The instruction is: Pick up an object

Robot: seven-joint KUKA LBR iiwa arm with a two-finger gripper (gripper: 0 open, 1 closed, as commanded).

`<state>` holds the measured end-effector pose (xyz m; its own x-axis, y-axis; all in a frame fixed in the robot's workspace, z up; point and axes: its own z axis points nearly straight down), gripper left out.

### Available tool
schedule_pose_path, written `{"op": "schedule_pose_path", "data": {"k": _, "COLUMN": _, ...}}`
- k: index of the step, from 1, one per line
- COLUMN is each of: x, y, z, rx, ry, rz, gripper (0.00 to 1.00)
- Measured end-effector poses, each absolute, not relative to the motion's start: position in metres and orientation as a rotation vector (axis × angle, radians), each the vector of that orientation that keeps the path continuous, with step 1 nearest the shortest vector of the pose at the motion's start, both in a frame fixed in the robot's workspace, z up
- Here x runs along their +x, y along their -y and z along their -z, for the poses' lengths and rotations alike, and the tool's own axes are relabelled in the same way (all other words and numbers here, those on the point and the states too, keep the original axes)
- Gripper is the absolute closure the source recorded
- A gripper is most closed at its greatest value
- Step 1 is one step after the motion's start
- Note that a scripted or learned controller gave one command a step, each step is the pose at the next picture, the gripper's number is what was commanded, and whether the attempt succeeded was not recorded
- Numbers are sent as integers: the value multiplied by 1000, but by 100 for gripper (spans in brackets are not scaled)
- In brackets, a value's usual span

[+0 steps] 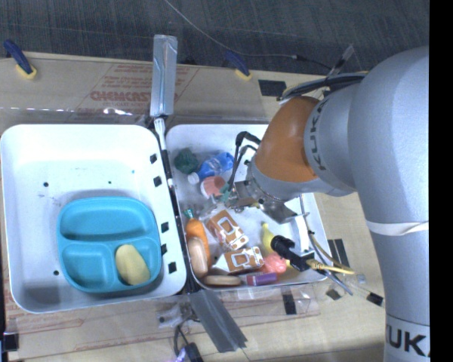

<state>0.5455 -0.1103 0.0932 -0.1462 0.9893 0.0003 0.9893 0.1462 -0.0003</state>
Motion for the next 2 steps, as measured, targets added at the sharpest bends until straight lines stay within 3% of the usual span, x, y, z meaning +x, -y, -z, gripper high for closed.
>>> {"op": "schedule_pose_path", "data": {"k": 1, "x": 547, "y": 110, "z": -104, "rx": -2048, "ry": 2385, "rz": 5, "gripper": 100}}
{"op": "schedule_pose_path", "data": {"k": 2, "x": 584, "y": 48, "z": -195, "rx": -2178, "ry": 2267, "rz": 5, "gripper": 100}}
